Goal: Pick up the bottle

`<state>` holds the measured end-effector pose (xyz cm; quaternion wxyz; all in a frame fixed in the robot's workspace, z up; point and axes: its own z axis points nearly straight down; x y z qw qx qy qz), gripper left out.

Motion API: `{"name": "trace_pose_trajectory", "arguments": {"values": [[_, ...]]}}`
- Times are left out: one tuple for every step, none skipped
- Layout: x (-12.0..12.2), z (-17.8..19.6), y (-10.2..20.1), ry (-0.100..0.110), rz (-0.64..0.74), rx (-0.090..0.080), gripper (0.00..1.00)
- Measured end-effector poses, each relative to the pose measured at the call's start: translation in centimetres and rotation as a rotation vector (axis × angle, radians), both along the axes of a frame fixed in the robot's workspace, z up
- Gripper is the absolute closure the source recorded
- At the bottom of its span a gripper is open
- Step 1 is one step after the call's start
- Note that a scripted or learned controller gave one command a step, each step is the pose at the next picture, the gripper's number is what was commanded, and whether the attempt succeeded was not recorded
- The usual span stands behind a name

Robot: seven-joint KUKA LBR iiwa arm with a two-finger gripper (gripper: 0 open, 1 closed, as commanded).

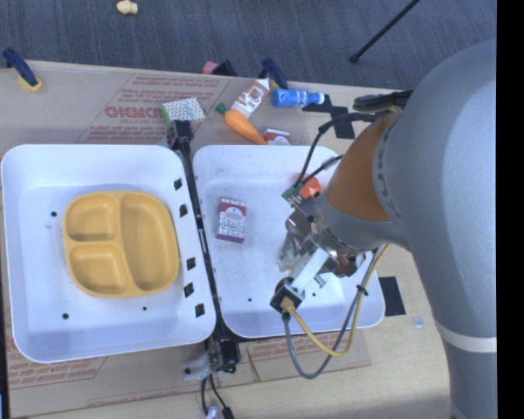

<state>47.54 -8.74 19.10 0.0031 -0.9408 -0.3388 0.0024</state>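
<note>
My pincer (295, 253) hangs low over the right white bin (244, 312); can't tell its opening or load. Small blue plastic bottle (295, 99) lies on the tabletop, upper centre. Pick not yet done.

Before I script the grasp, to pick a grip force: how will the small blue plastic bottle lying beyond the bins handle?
The small blue plastic bottle lies on its side on the cardboard, so a nudge would probably roll it. It looks small and likely light. Its smooth rounded body may slip between fingers.
</note>
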Motion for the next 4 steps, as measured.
{"name": "trace_pose_trajectory", "arguments": {"values": [[0.0,-6.8,-6.5,0.000,-0.211,0.000,1.00],[0.0,-3.1,-1.9,0.000,-0.444,-0.002,1.00],[0.1,5.3,-6.6,-0.002,-0.474,-0.002,1.00],[0.0,-0.8,-10.6,0.001,-0.441,-0.002,1.00]]}}
